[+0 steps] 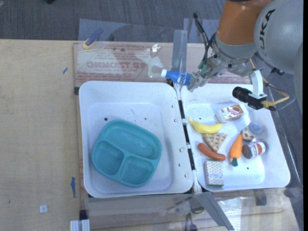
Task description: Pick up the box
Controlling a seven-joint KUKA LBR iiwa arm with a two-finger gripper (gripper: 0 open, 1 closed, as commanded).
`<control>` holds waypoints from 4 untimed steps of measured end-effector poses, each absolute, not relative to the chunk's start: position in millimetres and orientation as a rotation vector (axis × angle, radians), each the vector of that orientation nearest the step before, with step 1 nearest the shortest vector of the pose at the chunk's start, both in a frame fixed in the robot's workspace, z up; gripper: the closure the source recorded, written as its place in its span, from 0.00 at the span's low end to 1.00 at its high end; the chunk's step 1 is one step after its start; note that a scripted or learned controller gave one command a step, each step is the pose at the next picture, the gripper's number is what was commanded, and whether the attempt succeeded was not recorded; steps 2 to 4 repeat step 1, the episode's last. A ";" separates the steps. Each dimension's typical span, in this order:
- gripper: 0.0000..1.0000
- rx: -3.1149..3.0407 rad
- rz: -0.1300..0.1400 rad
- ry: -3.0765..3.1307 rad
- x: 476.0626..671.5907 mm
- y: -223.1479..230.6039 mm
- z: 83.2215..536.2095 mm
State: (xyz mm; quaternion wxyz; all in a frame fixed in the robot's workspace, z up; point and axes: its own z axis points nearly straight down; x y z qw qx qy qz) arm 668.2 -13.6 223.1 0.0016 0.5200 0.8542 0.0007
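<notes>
A: Where was the box point(214, 172)?
B: Near edge of the right bin point(276, 177), lying flat, just near of the sausage point(211, 151). Pizza slice point(214, 140), banana point(205, 126) and carrot point(235, 148) lay farther in; a carton point(229, 113) beyond those.
A: And the claw point(196, 82)?
B: Over the far left corner of that bin, by the divider. Couldn't tell its opening. Well apart from the box.
A: Left bin point(89, 109)?
B: Held a teal tray point(126, 151).
</notes>
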 end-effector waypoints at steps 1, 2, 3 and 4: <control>1.00 1.586 -0.002 2.714 667.4 -21.1 199.7; 1.00 1.586 -0.002 2.714 667.4 -21.1 199.7; 1.00 1.586 -0.002 2.714 667.4 -21.1 199.7; 1.00 1.586 -0.002 2.714 667.4 -21.1 199.7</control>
